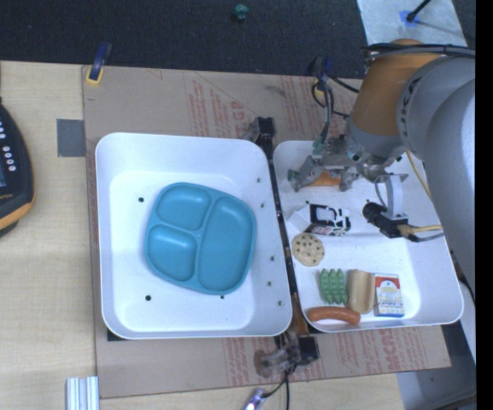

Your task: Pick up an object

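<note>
Pale wooden bench (32,297) with a cardboard mat (186,92) on top and 2 shallow white bins side by side. Over in the left bin (109,229): 1 blue divided plate (202,237) with 3 compartments, nothing else. Over in the right bin (430,280): 6 small bits. Namely 1 black-and-white thing (327,219) (toy car maybe, too small to call), 1 round cookie (308,248), 1 green knobbly piece (333,286), 1 tan block (361,290), 1 red-and-white carton (389,295) and 1 reddish sausage (334,316) right by the near wall. Gripper (330,174) hanging over the far end of the right bin, just beyond the black-and-white thing, apart from all 6. Can't tell spread or clenched from this angle, and nothing visibly held. So, at a guess, step in hand = choosing a target and coming down, pick not yet made. Best bet probably the black-and-white thing: nearest the gripper, bare floor around it. Worth skipping the green piece, tan block and carton for now, packed in a tight row with little room to slide in beside. Sausage hugging the wall, awkward too. Cookie lying flat, likely hard to catch by the edge. Plate wide and low, poor match for this gripper. Line up square over the middle, drop straight, close across the narrow side, lift slow.
</note>
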